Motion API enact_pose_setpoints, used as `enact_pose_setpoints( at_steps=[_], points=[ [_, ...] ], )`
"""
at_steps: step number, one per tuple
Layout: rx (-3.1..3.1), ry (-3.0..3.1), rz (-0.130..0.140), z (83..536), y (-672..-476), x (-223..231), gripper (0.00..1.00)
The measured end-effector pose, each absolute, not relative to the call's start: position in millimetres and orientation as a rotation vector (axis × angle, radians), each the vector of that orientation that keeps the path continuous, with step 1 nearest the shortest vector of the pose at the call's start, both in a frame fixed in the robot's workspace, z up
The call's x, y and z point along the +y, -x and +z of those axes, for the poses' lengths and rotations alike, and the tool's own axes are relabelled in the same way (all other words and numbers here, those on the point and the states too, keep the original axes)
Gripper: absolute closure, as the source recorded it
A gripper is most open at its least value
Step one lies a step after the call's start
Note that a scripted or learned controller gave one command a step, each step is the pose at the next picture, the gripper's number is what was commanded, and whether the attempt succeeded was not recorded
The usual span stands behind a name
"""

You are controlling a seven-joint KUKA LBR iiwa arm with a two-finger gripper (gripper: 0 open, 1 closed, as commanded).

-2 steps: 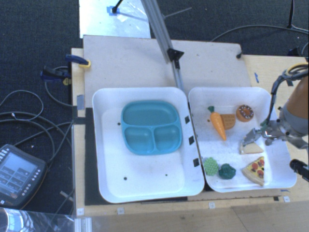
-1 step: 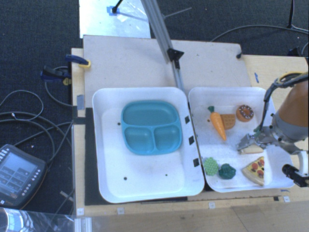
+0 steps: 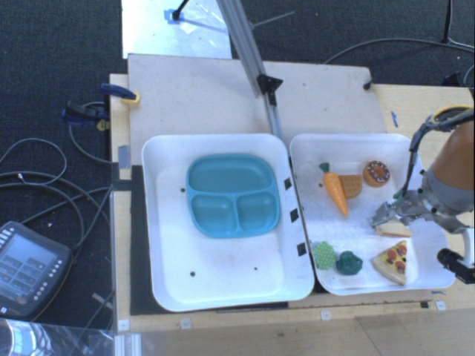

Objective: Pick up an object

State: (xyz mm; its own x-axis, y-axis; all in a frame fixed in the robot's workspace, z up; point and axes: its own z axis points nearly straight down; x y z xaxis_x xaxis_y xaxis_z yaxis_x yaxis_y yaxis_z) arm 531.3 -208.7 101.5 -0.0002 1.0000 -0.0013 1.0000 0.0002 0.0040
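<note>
We log the right bin [image 3: 312, 150] from its near edge outward. Nearest the camera, along the bottom rim, sit three toy foods in a row — a light green leafy piece [image 3: 323, 255], a dark green broccoli-like piece [image 3: 349, 262] just beside it, and a pizza slice [image 3: 392, 261] to their right. The pizza slice lies flat, its crust toward the near rim and its tip pointing up and to the right, toward the arm.

Just beyond the pizza slice lies a pale flat wedge [image 3: 392, 230], long axis running roughly left to right. The hand [image 3: 387, 215] is low over the left end of this wedge, at or touching it; we cannot tell how far its metal parts are spread, nor whether anything is gripped. The arm [image 3: 454, 170] enters from the right, grey with an orange section above the wrist.

Farther back, the carrot [image 3: 336, 192] lies with its long axis near vertical in the picture, slightly slanted — green top toward the far rim, orange tip toward the near right. A tan cracker-like piece [image 3: 352, 186] touches its right side. A round donut [image 3: 376, 173] sits apart to the right, nearest the far rim.

The left bin [image 3: 159, 199] holds a teal divided plate [image 3: 232, 196], three compartments, lying flat. Both bins rest on the counter [image 3: 200, 87].
</note>
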Motion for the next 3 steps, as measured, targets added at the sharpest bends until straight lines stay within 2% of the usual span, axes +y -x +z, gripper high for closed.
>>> enact_pose_setpoints(
  at_steps=[2,3],
  points=[
    [2.223,-2.208,0.006,229,-540.0,-206,1.00],
    [2.226,-2.211,0.003,242,-541.2,-207,1.00]
  ],
)
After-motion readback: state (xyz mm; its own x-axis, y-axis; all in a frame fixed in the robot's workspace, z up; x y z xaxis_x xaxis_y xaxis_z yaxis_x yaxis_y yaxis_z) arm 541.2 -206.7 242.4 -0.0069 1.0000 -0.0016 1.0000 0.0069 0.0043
